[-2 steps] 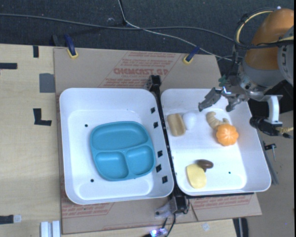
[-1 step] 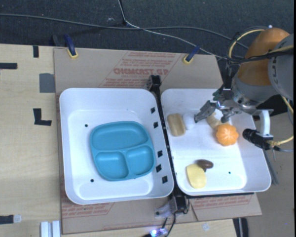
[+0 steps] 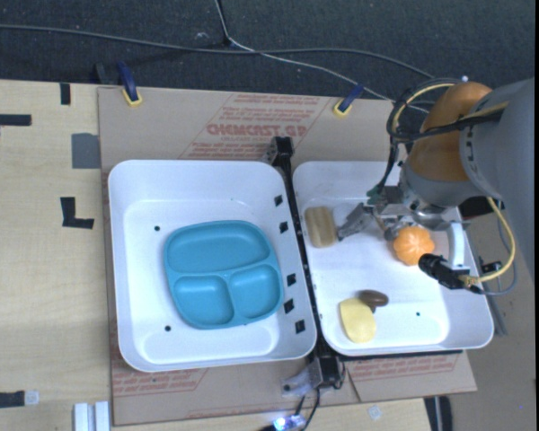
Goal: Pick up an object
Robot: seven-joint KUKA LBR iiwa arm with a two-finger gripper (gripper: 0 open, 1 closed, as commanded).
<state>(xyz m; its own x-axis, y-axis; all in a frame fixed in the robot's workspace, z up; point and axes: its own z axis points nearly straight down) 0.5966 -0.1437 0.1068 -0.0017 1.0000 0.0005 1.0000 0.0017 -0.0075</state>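
In the right bin (image 3: 431, 335), my gripper (image 3: 359, 214) hangs low over the upper middle, its fingers open with nothing between them. One fingertip (image 3: 344, 233) points at a tan, bread-like block (image 3: 320, 226) lying close to the bin's left wall. An orange ball (image 3: 413, 243) rests just right of the gripper, under the wrist. Near the front of this bin lie a yellow lump (image 3: 357, 321) and a small brown piece (image 3: 373, 299) that touches its upper edge.
The left bin (image 3: 135, 196) holds a blue divided tray (image 3: 223, 271). A black divider with clips (image 3: 292, 241) runs between the two bins. The arm with its orange band (image 3: 449, 133) comes in from the right over the right bin's far corner.
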